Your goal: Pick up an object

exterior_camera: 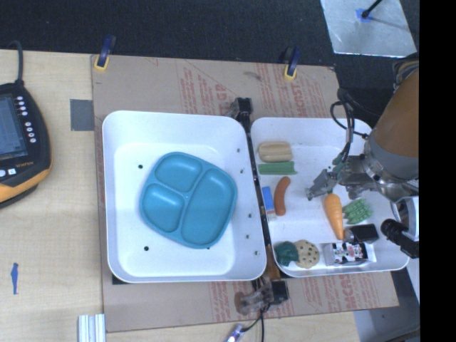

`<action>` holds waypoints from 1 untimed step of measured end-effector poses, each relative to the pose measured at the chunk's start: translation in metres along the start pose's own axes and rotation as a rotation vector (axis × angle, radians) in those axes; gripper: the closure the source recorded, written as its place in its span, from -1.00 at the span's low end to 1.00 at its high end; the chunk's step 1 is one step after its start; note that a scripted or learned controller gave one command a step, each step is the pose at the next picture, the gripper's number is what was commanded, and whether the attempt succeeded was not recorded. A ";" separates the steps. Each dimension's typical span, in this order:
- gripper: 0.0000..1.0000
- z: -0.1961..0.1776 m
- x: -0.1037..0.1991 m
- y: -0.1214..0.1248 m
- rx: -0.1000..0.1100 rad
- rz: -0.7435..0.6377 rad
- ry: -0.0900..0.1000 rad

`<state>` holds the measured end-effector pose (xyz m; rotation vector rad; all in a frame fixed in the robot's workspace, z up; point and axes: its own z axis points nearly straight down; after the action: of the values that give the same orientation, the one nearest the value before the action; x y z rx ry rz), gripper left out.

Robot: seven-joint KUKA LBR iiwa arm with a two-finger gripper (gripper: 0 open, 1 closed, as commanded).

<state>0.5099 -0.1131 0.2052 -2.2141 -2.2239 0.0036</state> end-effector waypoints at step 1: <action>-1.00 0.114 -0.049 0.030 0.002 0.000 -0.001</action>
<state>0.5397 -0.1615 0.0907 -2.2133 -2.2237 0.0070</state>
